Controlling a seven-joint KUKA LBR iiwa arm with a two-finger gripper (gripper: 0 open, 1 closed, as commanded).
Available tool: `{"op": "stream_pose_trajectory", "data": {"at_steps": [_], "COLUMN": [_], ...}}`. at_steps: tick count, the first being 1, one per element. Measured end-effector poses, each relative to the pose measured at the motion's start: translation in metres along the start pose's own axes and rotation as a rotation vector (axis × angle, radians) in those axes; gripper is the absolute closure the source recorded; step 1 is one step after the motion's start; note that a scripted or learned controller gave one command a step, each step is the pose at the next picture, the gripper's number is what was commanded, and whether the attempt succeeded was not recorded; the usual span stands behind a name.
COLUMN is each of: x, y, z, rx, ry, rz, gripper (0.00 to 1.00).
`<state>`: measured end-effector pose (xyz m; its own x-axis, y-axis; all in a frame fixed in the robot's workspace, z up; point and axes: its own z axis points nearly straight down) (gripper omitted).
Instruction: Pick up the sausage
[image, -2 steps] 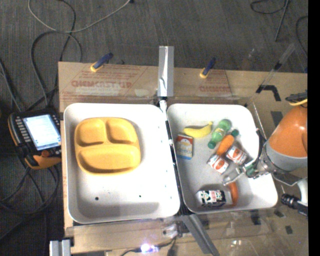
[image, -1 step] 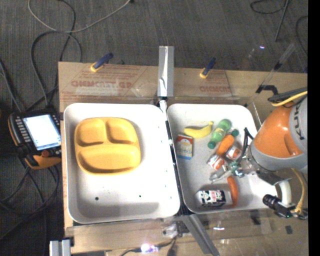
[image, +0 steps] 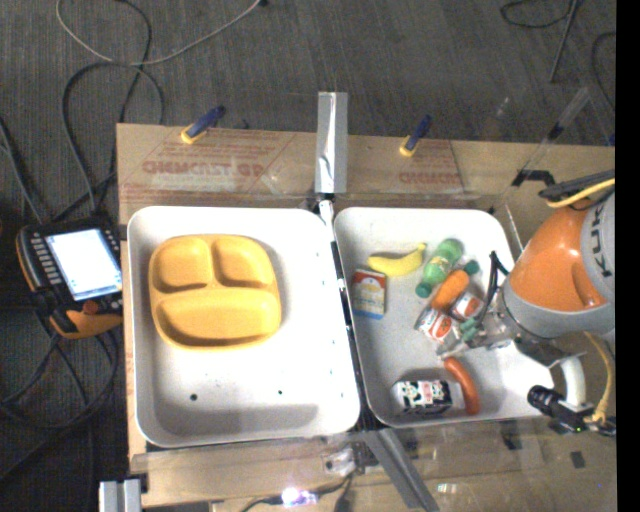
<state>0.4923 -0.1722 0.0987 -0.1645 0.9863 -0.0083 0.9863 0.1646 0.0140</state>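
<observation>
A dark carpeted floor (image: 300, 60) surrounds the bench, crossed by loose cables; a handheld screen unit (image: 75, 265) glows off at nine o'clock from the bins; the bench top (image: 230, 165) is pale board, with two blue-and-yellow clamps (image: 203, 124) along its far edge and a metal post (image: 331, 145) standing at twelve o'clock, right over the seam between the bins.

The left bin (image: 200, 400) carries a yellow divided tray (image: 215, 290) set toward its ten o'clock corner; the right bin (image: 385, 380) is the busy one; a banana (image: 396, 262) lies near twelve o'clock, a green bottle (image: 441, 264) just beside it, an orange carrot-like piece (image: 452, 288) touching the bottle's lower side, a small red-and-white carton (image: 368, 294) toward nine o'clock, a dark can (image: 422, 395) on its side at six o'clock.

The sausage (image: 463, 385), reddish orange, lies on the bin floor toward five o'clock, just beside the can's right end, tilted.

The arm (image: 565, 285) leans in from three o'clock, its orange band bulking over the bin's right rim; the gripper (image: 478, 325) hangs low over a red-and-white packet (image: 437, 323) at the bin's centre-right, just above the sausage; whether its jaws are spread or closed, I cannot tell from here.
</observation>
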Motion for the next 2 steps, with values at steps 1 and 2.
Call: {"op": "stream_pose_trajectory", "data": {"at_steps": [1, 2], "x": [0.0002, 0.0017], "y": [0.0, 0.0008], "z": [0.0001, -0.0073], "rx": [0.0, 0.001], "ry": [0.001, 0.003], "rz": [0.0, -0.003], "gripper": [0.0, 1.0]}}
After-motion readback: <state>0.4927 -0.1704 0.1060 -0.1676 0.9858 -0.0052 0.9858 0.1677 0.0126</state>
